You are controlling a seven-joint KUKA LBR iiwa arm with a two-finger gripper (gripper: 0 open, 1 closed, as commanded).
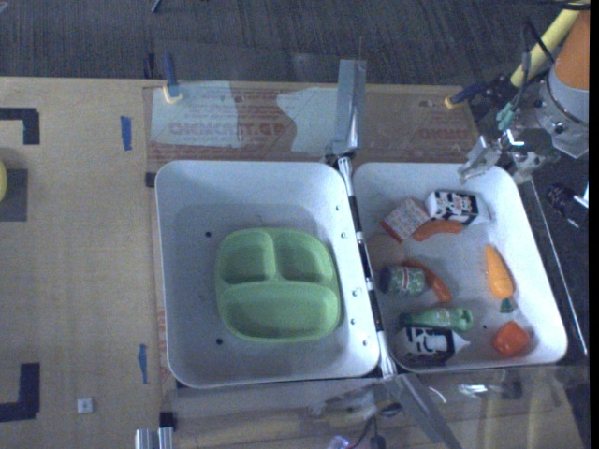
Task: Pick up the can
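The can is small and dark green with a red label. It lies on its side in the left part of the right bin, touching an orange piece on its right. My gripper hovers over the bin's far right corner, well up and to the right of the can. Its fingers stand open with nothing between them.
Around the can lie a red-and-white box, a black-and-white carton, a carrot, a green bottle, a second carton and an orange pepper. The left bin holds a green divided plate.
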